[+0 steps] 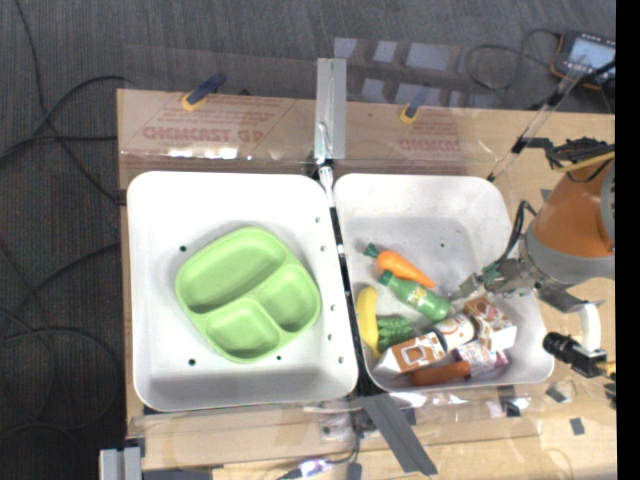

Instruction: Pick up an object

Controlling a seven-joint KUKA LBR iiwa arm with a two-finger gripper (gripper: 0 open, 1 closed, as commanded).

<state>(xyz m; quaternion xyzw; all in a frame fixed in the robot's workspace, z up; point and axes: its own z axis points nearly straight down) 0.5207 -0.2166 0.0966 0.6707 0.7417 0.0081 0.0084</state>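
The arm enters from three o'clock, its orange band point(572, 218) above the right bin's point(420, 193) three o'clock rim. The end effector point(490, 280) sits low inside that bin, toward its four o'clock side, just above the heap of play food; whether it is released or clenched cannot be told from this slanted view, and nothing can be seen gripped in it.

The pickable things crowd the right bin's lower half. An orange carrot point(402, 265) lies toward the bin's nine o'clock side, with a green bottle point(418, 298) just beside it at its five o'clock. A yellow banana point(367, 317) lies against the bin's eight o'clock wall. A small brown-and-white carton point(420, 351) and what looks like a red sausage point(440, 373) lie at six o'clock.

The left bin point(160, 208) holds a green divided plate point(248, 293), near its centre, on the counter point(150, 118).
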